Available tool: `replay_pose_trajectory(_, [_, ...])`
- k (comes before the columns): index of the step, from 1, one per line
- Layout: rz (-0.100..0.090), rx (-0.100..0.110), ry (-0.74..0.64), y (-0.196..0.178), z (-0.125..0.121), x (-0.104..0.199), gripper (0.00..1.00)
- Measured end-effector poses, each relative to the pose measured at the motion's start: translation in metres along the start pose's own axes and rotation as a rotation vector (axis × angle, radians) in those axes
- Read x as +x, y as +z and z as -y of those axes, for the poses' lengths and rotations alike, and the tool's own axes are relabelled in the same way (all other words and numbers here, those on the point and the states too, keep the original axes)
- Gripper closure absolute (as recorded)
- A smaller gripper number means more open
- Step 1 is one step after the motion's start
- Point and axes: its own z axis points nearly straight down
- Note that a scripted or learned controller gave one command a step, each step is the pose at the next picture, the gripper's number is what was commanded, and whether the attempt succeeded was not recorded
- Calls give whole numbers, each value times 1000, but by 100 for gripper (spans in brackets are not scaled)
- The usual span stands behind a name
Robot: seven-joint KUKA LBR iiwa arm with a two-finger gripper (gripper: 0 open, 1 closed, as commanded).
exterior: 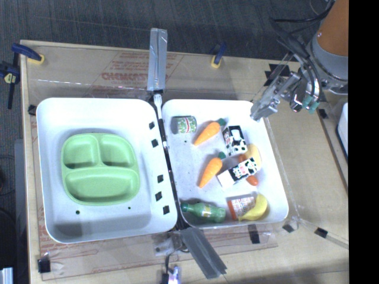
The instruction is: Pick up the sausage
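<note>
Even, bright overhead light; soft shadow inside the left bin (53, 218) at seven o'clock; focus slightly soft, corners darker.

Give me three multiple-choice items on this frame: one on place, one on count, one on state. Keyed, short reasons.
1. Where does the green divided plate lie?
A. in the left bin
B. in the right bin
C. on the bench outside both bins

2. How many toy carrots are in the right bin?
A. one
B. two
C. four

3. Where is the end effector relative to the right bin?
A. down among the items at the bin's middle
B. over the bin's far right corner, holding nothing visible
C. over the left bin

Key: 1 A, the plate sits alone in the left bin. 2 B, one carrot lies near the small can and a second carrot lies below it. 3 B, the end effector is at the bin's upper right rim, apart from the food items.
</note>
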Motion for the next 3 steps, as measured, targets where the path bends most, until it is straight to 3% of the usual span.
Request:
replay_pose_trajectory(1, [-1, -2, -496, -40, 41, -10, 100])
replay_pose_trajectory(2, [-1, -3, -803, -43, 26, -45, 100])
replay_pose_trajectory(3, [2, -3, -930, -44, 20, -54, 100])
